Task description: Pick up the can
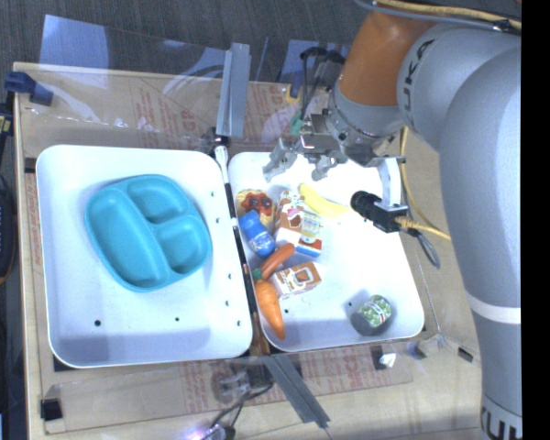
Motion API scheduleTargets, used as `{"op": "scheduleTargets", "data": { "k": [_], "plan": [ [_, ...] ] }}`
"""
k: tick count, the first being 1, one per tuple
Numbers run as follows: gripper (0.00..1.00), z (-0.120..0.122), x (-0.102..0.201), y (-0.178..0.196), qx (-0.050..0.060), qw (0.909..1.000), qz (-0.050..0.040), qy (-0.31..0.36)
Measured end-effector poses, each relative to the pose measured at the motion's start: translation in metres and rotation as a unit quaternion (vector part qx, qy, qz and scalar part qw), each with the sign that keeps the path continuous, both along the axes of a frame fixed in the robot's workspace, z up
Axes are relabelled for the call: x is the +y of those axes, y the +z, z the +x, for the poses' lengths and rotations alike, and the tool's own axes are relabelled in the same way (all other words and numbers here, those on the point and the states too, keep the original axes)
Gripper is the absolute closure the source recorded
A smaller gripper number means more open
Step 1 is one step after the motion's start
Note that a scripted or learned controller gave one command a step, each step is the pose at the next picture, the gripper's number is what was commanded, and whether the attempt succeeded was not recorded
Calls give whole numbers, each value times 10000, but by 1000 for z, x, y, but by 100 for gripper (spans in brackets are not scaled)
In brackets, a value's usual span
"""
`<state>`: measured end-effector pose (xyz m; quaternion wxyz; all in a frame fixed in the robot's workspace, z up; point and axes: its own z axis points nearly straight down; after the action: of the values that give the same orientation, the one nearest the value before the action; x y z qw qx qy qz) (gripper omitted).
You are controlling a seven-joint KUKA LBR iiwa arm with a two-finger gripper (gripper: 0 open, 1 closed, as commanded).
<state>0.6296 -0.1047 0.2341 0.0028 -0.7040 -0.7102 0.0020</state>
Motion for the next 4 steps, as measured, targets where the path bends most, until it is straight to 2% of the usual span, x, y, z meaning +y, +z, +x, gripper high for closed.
{"op": "scheduleTargets", "data": {
  "k": [1, 2, 3, 4],
  "plan": [
    [0, -44, -50, -82, 0, 9998, -4, 218],
    [0, -54, -106, -143, -2, 9996, -1, 271],
    [100, -54, -106, -134, 11, 9995, -4, 301],
    [100, -45, -25, -142, -20, 9969, -15, -784]
  ]
}}
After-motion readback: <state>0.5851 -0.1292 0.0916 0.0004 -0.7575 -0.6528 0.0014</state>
